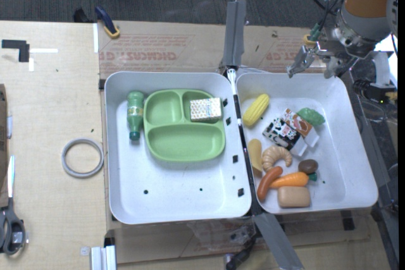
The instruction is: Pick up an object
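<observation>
We see the gripper [314,65] hovering over the far edge of the right bin [354,136], its fingers spread wide with nothing between them. The toy food lies below it in that bin: a corn cob [255,109] at the far left, a milk carton [286,130] mid-bin, and a carrot [290,179] nearer.

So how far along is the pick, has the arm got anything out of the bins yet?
Nothing looks picked yet. The hand hangs over the far rim of the right bin, open, with nothing between its fingers. The toy food sits in that bin: the corn, the milk carton, the croissant and the carrot. Left to do: come down on one item, close and lift.
</observation>
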Robot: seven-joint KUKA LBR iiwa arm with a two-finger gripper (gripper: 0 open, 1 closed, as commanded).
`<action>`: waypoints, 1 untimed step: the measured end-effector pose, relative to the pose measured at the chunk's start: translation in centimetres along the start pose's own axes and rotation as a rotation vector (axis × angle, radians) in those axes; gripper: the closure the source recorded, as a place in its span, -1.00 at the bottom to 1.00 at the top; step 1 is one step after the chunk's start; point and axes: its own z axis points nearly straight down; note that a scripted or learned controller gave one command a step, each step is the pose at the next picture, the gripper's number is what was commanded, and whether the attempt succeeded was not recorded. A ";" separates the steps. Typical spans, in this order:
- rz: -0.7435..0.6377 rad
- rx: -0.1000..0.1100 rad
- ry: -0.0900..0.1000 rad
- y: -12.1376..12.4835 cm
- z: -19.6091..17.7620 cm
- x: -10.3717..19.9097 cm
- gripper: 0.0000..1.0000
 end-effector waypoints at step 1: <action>-0.085 0.001 0.000 -7.3 9.0 -2.3 -1.00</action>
